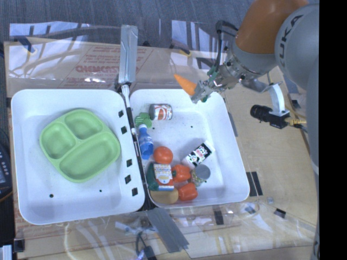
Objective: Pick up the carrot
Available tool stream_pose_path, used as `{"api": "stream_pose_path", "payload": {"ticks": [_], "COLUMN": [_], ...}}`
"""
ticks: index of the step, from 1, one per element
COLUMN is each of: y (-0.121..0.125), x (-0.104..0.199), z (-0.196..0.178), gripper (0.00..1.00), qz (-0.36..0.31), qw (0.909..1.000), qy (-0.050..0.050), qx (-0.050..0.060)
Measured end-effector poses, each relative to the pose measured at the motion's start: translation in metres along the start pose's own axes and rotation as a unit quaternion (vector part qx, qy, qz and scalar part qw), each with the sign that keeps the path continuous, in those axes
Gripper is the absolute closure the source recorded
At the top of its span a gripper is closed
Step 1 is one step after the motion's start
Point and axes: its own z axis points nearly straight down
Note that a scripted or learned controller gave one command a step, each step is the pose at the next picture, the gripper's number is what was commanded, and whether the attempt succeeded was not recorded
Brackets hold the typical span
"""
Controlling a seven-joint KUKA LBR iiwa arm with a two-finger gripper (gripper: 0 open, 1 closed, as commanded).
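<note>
Above the right bin (230, 140), one carrot (184, 84) in the end effector (199, 95).

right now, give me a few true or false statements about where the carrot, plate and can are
1. The carrot is between the fingers of the gripper, above the right bin's far rim. True.
2. The green divided plate lies in the right bin. False: it lies in the left bin.
3. The small can lies on its side in the right bin. True.
4. The carrot rests on the green plate. False: it is held up at the gripper.
</note>
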Motion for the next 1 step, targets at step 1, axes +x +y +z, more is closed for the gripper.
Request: {"api": "stream_pose_path", "payload": {"ticks": [1], "y": [0.0228], "x": [0.0714], "z": [0.0277], "gripper": [1.0], "qz": [0.171], "qw": [0.9852], "qy": [0.001], "qx": [0.003]}}
